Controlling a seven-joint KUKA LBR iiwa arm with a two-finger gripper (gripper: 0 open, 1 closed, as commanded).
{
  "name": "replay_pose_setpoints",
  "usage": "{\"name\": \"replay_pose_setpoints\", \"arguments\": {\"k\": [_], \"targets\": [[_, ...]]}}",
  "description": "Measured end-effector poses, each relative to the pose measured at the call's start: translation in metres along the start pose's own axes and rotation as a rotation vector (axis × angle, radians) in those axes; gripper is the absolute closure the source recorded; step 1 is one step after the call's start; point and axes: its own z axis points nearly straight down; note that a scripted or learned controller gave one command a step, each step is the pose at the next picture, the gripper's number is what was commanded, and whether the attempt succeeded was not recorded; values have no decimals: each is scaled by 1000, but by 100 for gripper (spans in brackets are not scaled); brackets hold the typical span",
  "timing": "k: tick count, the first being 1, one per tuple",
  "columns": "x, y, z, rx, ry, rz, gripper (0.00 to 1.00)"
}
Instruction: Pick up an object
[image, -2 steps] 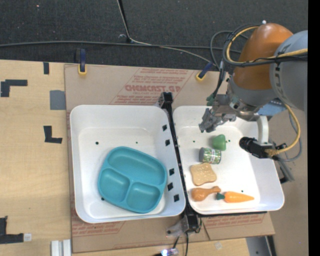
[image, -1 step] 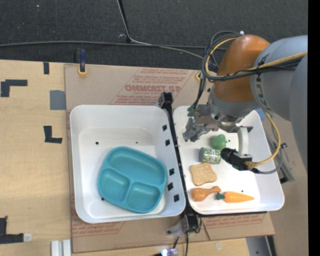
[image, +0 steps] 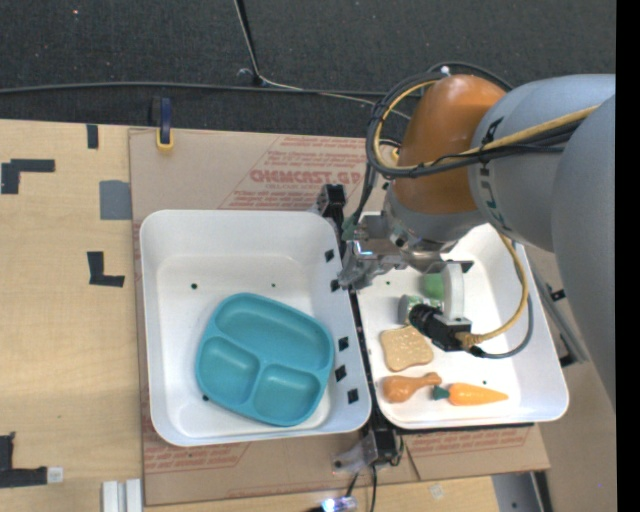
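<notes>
My gripper hangs low over the upper left corner of the right bin, close to the wall between the two bins. A slice of toast lies in the right bin just below the gripper. Near that bin's front edge are a brown chicken drumstick and an orange carrot. A green object peeks out beside the wrist, mostly hidden. Nothing is visibly held.
The left bin holds a teal divided plate toward its front. The arm's large grey and orange body covers the back of the right bin. Both bins stand on a cardboard sheet on the wooden bench.
</notes>
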Motion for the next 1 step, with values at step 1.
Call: {"name": "replay_pose_setpoints", "arguments": {"k": [1], "targets": [[53,-18,-8,0,0,-1,100]]}}
